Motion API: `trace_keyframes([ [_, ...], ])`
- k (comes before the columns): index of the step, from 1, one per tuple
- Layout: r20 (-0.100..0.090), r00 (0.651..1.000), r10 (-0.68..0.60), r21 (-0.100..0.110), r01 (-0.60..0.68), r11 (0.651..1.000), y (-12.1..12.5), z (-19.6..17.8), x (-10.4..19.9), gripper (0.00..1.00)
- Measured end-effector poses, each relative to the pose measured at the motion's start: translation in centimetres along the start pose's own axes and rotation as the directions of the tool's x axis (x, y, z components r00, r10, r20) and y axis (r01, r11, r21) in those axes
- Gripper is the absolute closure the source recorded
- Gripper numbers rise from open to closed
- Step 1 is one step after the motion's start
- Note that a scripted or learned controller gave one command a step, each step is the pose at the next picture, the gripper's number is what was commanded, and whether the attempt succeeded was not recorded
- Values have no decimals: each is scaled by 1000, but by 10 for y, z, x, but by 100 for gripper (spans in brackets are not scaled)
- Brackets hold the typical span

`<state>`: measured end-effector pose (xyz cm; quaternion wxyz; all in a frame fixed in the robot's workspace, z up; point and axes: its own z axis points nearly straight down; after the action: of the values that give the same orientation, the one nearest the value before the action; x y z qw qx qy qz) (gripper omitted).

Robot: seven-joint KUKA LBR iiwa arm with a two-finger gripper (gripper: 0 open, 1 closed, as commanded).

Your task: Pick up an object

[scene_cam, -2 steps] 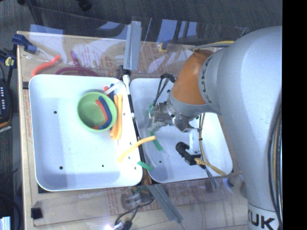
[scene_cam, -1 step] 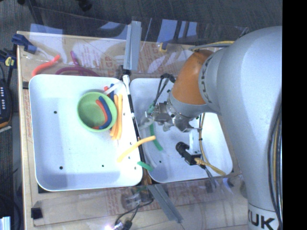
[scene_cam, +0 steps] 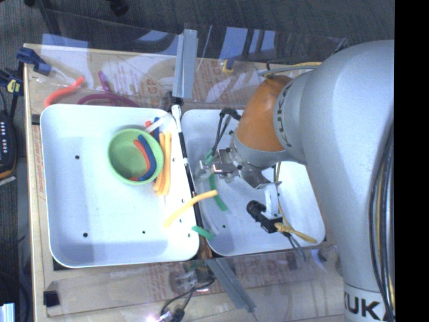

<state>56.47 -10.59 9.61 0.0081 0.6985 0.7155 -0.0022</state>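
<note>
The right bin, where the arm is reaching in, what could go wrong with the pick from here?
1. The arm's wrist hangs over much of the right bin, so the camera may not show whether a grasp succeeds.
2. The yellow strip bridges the rim between both bins; a nudge could tip it into the left bin.
3. The green pieces sit close under the wrist by the bin wall, so a grab may catch the rim.

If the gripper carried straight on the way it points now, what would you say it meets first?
The gripper points down into the right bin, near its left wall. Straight on, it would probably reach the green pieces on the bin floor there, though depth is hard to judge from this slanted view.
</note>
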Motion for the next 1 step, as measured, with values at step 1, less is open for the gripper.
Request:
trace_keyframes([
  [1, -9, 1000, -8, 6, 8, 1000, 0, -8, 4, 100],
])
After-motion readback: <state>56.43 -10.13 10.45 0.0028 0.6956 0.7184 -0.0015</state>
